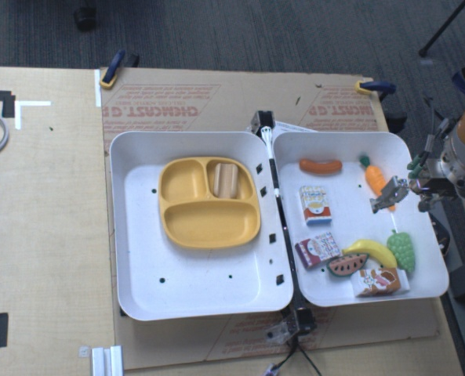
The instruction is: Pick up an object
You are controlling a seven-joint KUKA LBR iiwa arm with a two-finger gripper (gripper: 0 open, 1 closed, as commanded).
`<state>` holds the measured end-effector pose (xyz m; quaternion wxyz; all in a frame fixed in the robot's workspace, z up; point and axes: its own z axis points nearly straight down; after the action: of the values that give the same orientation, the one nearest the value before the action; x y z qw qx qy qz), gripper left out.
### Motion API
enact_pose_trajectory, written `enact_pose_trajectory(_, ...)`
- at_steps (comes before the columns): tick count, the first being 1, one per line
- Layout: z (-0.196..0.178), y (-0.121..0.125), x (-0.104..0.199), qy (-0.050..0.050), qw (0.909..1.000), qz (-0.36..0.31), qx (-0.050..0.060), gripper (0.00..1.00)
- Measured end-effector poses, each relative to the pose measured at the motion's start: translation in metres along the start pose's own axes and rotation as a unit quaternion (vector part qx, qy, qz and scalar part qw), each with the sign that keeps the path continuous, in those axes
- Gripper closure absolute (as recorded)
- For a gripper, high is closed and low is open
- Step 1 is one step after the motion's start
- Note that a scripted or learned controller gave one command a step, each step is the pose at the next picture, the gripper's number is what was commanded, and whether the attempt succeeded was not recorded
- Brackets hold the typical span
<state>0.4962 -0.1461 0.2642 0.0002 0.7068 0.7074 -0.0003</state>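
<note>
The gripper (401, 193) hangs over the right bin (295, 210), at its right side, just beside the carrot (375, 180). One finger (385, 197) shows as a grey prong pointing left toward the carrot; the rest is small and blurred against the wrist, so I cannot tell how far the fingers are spread. Nothing is visibly between them, so as far as can be seen no object is held and the pick is not yet done. What is left, I judge, is to settle on one item, close on it and lift it.

All the loose things lie in the right bin. The sausage (320, 165) is at the far side, near the middle. The carrot lies to its right, orange with a green top, and seems the likeliest target since it is nearest the gripper. A small carton (316, 206) sits in the middle of the bin. Along the near side is a crowded cluster: a red packet (317, 250), a watermelon slice (346, 265), a banana (371, 251), green grapes (401, 249) and another packet (379, 282), several of them touching or overlapping.

The left bin (130, 233) holds a yellow tray (208, 222) with a tan block (226, 181) in its far right compartment. Both bins rest on cardboard (177, 104) on the tabletop (44, 241).

The bin's right wall is close to the gripper and may crowd a grasp there; the carrot and the carton lie apart from the rest.
</note>
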Motion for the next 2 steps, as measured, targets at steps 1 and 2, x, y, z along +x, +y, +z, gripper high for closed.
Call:
enact_pose_trajectory(1, 0.076, 0.052, 0.005, 0.0, 0.9997, -0.024, 0.0, 0.0)
enact_pose_trajectory(2, 0.172, 0.085, -0.024, 0.0, 0.9909, -0.135, 0.0, 0.0)
